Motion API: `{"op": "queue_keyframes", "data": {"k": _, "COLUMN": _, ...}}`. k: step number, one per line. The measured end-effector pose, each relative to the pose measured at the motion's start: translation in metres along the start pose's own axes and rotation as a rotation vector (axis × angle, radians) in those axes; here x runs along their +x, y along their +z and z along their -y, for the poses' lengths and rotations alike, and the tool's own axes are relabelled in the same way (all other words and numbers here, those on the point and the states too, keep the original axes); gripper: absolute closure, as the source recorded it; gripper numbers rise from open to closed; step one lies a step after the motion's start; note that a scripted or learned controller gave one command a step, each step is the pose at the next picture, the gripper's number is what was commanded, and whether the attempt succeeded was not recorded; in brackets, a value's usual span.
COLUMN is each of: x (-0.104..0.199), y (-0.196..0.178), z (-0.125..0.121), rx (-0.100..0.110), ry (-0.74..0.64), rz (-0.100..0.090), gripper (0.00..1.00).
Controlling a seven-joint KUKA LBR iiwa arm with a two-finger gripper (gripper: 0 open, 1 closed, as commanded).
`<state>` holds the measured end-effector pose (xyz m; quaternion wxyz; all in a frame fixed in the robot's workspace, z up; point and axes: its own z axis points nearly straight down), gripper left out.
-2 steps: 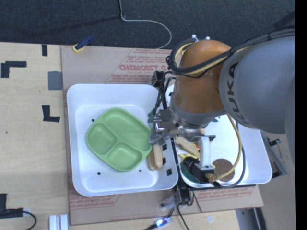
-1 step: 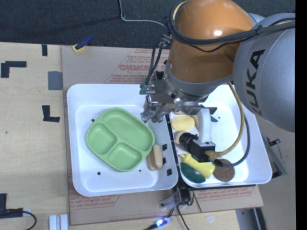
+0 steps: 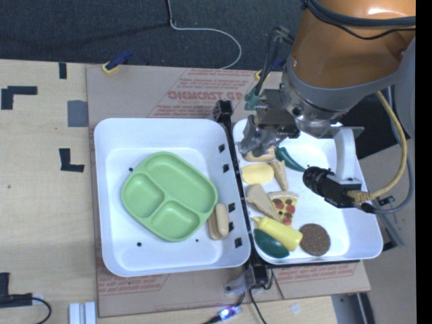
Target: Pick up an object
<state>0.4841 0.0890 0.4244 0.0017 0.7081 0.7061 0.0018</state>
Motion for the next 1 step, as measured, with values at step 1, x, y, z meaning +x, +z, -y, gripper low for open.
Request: {"op": "queue_keyframes", "data": {"k": 1, "x": -0.0312, "y": -0.0510, "z": -0.0002, "rx": 0.001, "ry": -0.002, "rz": 0.000, "gripper": 1.00}}
